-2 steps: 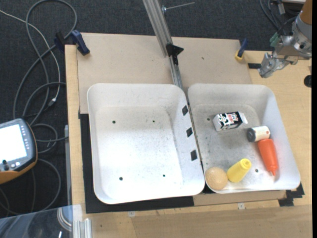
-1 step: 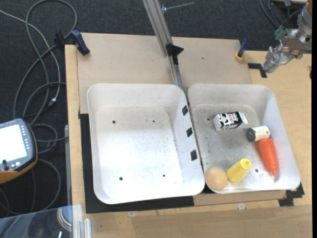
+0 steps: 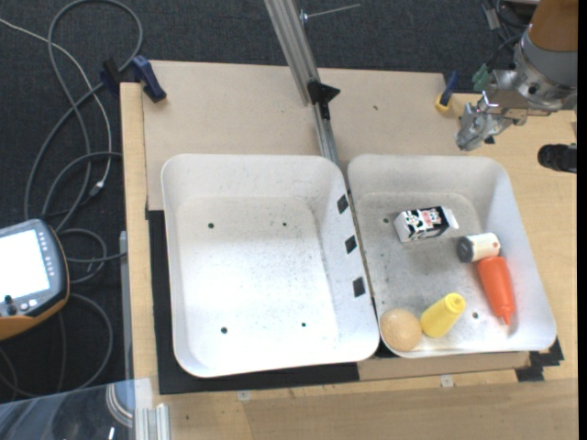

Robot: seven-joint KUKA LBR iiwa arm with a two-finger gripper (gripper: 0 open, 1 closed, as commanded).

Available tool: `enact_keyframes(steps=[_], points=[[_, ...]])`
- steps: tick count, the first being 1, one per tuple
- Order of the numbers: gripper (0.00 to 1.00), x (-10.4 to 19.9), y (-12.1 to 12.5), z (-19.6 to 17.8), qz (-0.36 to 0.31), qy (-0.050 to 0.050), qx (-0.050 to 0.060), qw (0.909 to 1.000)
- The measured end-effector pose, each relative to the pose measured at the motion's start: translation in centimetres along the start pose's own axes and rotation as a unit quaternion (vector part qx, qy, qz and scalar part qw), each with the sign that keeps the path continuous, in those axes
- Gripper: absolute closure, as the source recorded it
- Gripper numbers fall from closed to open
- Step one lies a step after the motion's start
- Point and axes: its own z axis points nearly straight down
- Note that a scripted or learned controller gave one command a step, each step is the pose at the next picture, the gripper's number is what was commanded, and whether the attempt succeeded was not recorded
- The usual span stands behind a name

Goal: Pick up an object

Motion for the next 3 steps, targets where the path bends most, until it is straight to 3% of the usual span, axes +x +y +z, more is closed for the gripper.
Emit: enact_keyframes(steps=[1, 3], points=[[1.00, 5.9, -0.7, 0.1, -0.001, 0.000, -0.001, 1.0000], [1.00, 14.9, -2.4, 1.4, -0.001, 0.000, 0.000, 1.0000]])
